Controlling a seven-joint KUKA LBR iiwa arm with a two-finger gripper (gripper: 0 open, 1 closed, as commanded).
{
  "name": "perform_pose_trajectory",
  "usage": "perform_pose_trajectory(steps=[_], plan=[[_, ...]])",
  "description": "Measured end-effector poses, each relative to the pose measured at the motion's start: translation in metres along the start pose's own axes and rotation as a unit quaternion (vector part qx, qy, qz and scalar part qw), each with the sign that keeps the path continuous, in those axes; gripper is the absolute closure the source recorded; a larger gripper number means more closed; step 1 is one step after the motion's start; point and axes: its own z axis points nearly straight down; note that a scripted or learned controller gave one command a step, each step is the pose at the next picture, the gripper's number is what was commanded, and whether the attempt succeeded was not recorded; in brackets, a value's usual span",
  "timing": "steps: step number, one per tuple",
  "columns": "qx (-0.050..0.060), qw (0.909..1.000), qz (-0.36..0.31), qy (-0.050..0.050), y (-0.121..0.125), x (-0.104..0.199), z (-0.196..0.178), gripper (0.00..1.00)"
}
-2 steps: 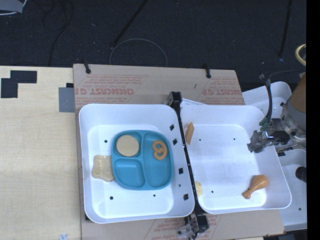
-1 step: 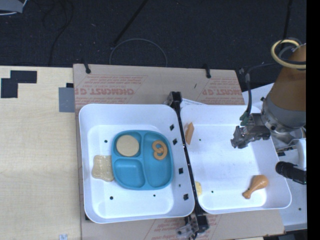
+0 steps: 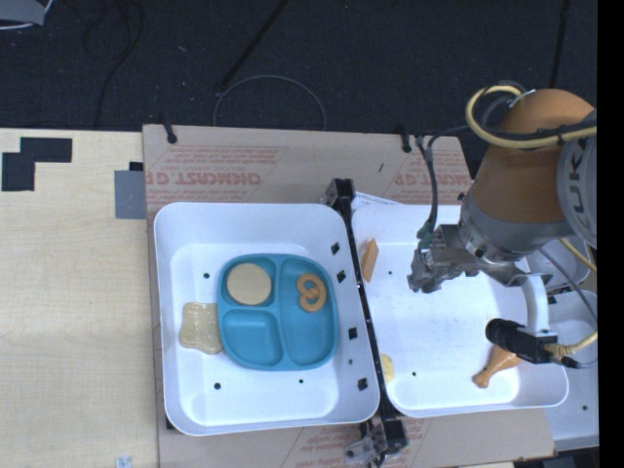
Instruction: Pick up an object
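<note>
The gripper (image 3: 427,273) hangs over the upper middle of the right bin (image 3: 439,344), seen from above and dark against the white floor. Its own body and the arm (image 3: 526,174) mask the working end, so whether it is released or clenched cannot be told, and nothing can be seen held in it. The stick (image 3: 369,258), orange-brown, lies near it to the left but apart from it, hard by the bin's left wall. The cone (image 3: 495,367), orange with a paler tip, lies in the bin's lower right corner, well apart from the gripper. A small yellow bit (image 3: 387,367) sits at the lower left wall, partly cut off by the rim and too small to identify. In the left bin (image 3: 253,403) a blue tray (image 3: 255,344) holds a tan disc (image 3: 248,284) and a pretzel (image 3: 311,292) in separate upper compartments. A pale slab (image 3: 201,328) touches the tray's left edge. The cardboard (image 3: 244,169) beneath both bins carries red print, upside down and not legible.
</note>
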Motion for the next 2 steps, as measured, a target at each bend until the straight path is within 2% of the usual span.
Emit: perform_pose_trajectory(steps=[2], plan=[[0.0,1.0,0.0,0.0,0.015,0.11,0.028,1.0]])
